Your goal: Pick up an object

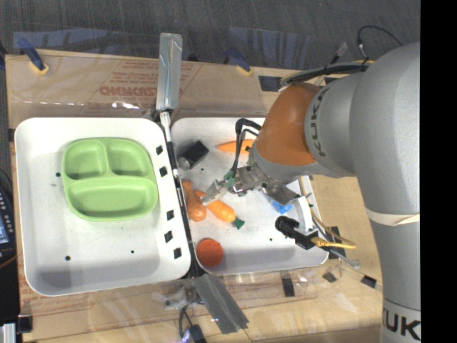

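I count two white bins (36, 249), one green divided tray (108, 177), three orange carrot-like pieces (223, 211) — one red-orange ball (209, 251), one black block (193, 151), one blue item (280, 206), half hidden.

Green plate (111, 177) lies flat in the left bin (43, 263), three compartments: two small ones on its far side, one long one on its near side. White bin floor shows all round the plate, widest on the near side. Just right of the plate, a row of black clips (169, 216) runs down the bin wall. Beyond the plate, a grey metal bar (170, 70) lies on the brown bench (86, 77), and farther back there's dark carpet (214, 6).
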